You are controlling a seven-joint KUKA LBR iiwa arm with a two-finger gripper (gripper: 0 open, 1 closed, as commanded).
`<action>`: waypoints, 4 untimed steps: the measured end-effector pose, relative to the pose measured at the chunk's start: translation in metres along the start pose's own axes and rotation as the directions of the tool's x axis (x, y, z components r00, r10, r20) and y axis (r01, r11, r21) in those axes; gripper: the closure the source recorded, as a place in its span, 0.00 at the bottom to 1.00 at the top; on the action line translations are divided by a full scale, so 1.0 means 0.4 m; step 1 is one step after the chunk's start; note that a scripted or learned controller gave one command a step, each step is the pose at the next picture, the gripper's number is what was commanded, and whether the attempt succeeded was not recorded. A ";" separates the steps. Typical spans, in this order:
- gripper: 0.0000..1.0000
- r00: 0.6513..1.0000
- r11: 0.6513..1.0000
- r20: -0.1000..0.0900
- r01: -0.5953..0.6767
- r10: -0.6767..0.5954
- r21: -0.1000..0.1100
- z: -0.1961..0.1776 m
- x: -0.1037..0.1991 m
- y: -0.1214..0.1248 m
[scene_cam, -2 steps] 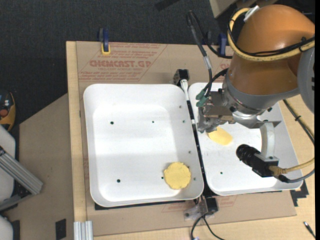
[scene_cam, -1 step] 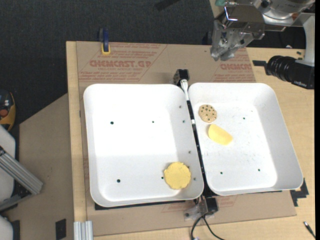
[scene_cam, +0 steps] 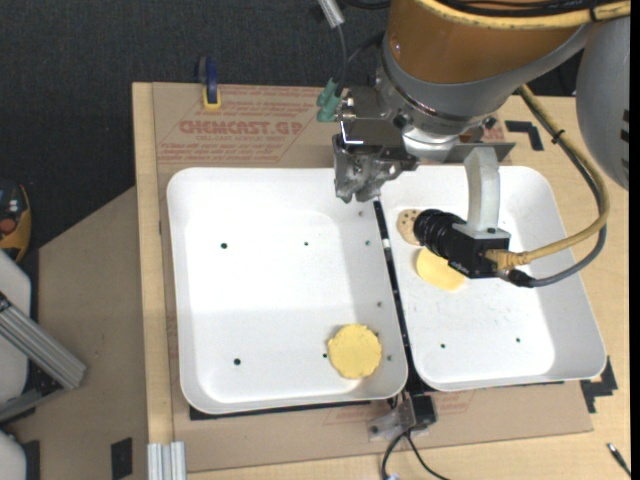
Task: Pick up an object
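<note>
Item 1: yellow disc (scene_cam: 354,351), flat, round, pale yellow with a slightly rough edge, lying in the left bin (scene_cam: 250,298) near its front right corner, close to the wall shared with the right bin (scene_cam: 540,338). Item 2: a second yellow piece (scene_cam: 438,271), partly covered by a black cylindrical attachment (scene_cam: 455,243), with a small tan perforated piece (scene_cam: 406,223) just beside it, both in the right bin near the divider. The tool (scene_cam: 355,180) hangs over the rear of the divider, well apart from item 1; whether it is wide or narrow cannot be told. Likely risks: a thin, flat disc gives little edge to grip, and the nearby bin wall could block a descent. Both bins rest on a cardboard-covered tabletop (scene_cam: 250,118).
</note>
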State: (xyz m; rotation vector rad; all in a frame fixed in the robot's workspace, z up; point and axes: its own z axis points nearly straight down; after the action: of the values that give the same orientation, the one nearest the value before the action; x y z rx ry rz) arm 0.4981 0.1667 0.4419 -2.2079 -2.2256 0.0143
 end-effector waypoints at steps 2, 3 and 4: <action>1.00 1.000 1.000 0.000 -0.001 0.001 0.000 0.185 -0.004 -0.051; 1.00 1.000 1.000 -0.001 -0.012 0.012 -0.006 0.216 -0.103 -0.046; 1.00 1.000 1.000 -0.001 -0.009 0.009 -0.007 0.245 -0.099 -0.043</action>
State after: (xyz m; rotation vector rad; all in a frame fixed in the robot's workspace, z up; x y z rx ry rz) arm 0.4802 0.1269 0.3442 -2.2209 -2.2185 0.0049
